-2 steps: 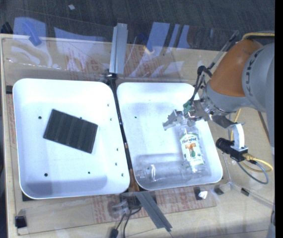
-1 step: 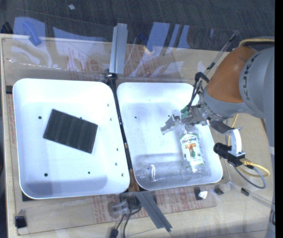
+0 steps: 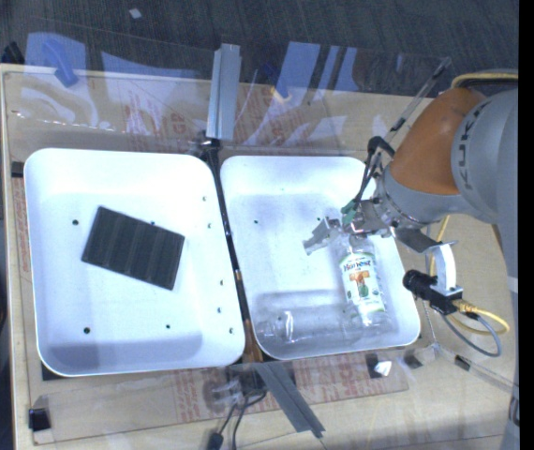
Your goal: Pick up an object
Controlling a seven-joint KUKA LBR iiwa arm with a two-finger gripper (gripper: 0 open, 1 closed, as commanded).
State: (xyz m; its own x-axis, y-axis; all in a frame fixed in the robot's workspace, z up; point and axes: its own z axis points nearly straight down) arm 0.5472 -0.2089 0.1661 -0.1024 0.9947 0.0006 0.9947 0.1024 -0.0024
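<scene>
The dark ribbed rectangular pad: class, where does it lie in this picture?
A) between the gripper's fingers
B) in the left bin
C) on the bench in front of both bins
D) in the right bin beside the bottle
B: the dark ribbed pad lies flat on the floor of the left bin, away from the gripper over the right bin.

The arm (image 3: pixel 478 148) is smooth grey metal, rounded in its links, with a broad orange band (image 3: pixel 436 139) above the wrist. A thin black cable (image 3: pixel 372 162) loops beside the band, and the small claw (image 3: pixel 328 235) is pale grey metal with a green spot just behind it.
</scene>
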